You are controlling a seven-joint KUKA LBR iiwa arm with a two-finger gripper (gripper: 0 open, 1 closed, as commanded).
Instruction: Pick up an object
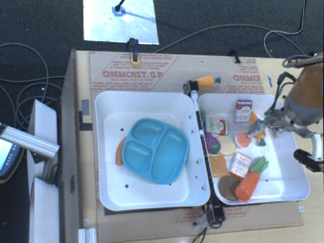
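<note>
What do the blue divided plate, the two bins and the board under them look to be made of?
Blue divided plate: likely moulded plastic, matte, with soft rounded compartment ridges. Two shallow white bins: probably thin formed plastic, smooth with a slight sheen and rounded corners. Tan board under them: looks like cardboard, dull, with red printed lettering.

I think this is a robot lab: loose cables point(30, 65) lie on dark carpet left of my desk point(152, 70).

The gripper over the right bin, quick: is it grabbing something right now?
Gripper: low in the right bin among the toy food; grip cannot be told.
</note>
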